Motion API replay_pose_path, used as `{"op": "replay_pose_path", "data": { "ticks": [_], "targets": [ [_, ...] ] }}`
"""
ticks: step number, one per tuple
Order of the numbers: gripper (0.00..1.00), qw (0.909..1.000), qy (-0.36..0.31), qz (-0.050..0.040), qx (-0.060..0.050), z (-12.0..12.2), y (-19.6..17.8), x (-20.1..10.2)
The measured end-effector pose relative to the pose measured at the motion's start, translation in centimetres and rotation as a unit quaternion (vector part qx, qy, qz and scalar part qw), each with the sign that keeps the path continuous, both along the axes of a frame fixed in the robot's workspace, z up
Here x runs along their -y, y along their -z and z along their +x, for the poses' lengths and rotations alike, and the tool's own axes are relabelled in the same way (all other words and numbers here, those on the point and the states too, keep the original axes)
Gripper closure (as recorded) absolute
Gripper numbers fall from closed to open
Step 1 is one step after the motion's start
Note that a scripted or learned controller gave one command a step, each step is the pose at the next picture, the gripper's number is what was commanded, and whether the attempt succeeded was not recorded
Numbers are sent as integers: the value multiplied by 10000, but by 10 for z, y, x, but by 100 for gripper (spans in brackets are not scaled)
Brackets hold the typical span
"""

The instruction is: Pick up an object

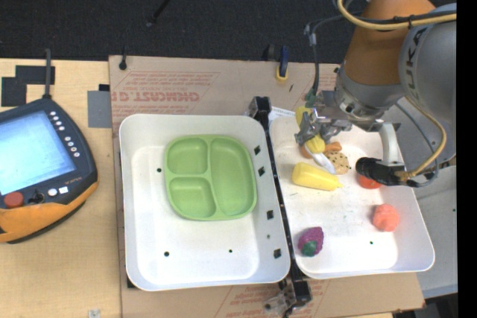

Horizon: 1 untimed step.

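My gripper (317, 136) hangs low over the back left part of the right bin (406, 253). Right under it lie a small yellow piece (316, 145), a white piece (322, 159) and a speckled cookie (337, 161), all packed close together. Just in front of them rests a yellow wedge (314, 176). A red piece (367, 182) sits to the right, partly behind a black cable loop. A salmon ball (385, 217) and a purple and green toy (311, 240) lie nearer the front.
The left bin (145, 249) holds a green divided plate (209, 177). A black divider (272, 190) runs between the bins. A teach pendant (41, 160) lies on the bench at far left. The arm's body (387, 41) looms over the right bin's back.
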<state>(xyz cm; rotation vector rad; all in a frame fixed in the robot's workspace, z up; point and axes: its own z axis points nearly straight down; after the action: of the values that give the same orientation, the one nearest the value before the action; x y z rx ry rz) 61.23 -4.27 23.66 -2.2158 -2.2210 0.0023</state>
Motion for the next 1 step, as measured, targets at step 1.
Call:
{"op": "replay_pose_path", "data": {
  "ticks": [1],
  "targets": [
    [100, 10000, -5, 2, -12, -22, 8, -49]
  ]
}}
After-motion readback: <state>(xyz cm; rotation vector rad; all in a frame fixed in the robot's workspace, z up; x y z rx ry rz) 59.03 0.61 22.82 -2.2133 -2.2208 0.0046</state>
